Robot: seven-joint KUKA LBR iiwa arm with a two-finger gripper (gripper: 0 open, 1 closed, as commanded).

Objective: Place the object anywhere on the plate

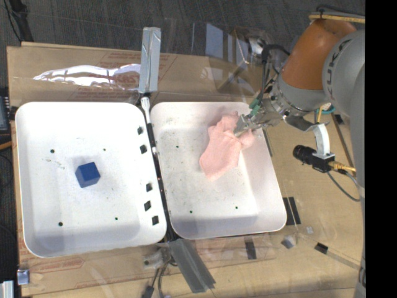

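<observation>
Hand (pixel 247 122) at pink cloth's (pixel 222 149) upper-right end; cloth stretched down-left in right bin (pixel 186 216); grip state indiscernible.

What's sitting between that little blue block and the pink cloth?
No loose object. In the camera view, between the blue block and the pink cloth lie bare white bin floors and the two bins' adjoining rims with black clips.
</observation>
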